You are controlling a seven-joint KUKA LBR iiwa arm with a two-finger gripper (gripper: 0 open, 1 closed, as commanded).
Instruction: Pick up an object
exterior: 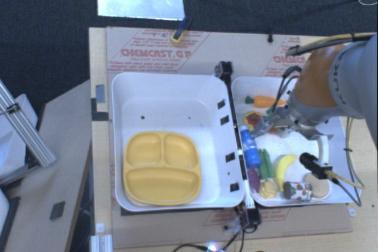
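My gripper (267, 126) hangs low over the left part of the right bin (243, 87), close above a red toy (254, 119). An orange carrot with a green top (262, 101) lies just behind it. In front of it, along the bin's left wall, lie a blue bottle (249, 148), green pods (266, 163) and a purple piece (254, 177). A yellow banana (285, 165), a pale yellow lump (267, 188), a small patterned can (297, 190) and a beige round piece (321, 187) fill the near end. I see nothing held between the fingers.
The left bin (171, 104) holds a yellow divided plate (162, 169) at its near end. A black-clipped divider (231, 133) runs between the two bins. The grey arm with its orange band (313, 77) crosses the right bin's far right side.
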